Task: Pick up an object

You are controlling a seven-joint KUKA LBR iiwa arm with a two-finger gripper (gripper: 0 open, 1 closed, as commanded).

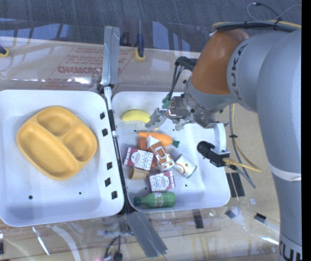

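Observation:
My gripper hangs over the back part of the right bin, just above the pile of small objects. A yellow banana lies to its left. Below it sits an orange carrot among several small cartons, with a green bottle on its side at the bin's front. Nothing shows between the fingers.
The left bin holds a yellow divided plate. A metal divider strip runs between the bins at the back. The grey arm with its orange band fills the right side, with cables hanging beside the right bin.

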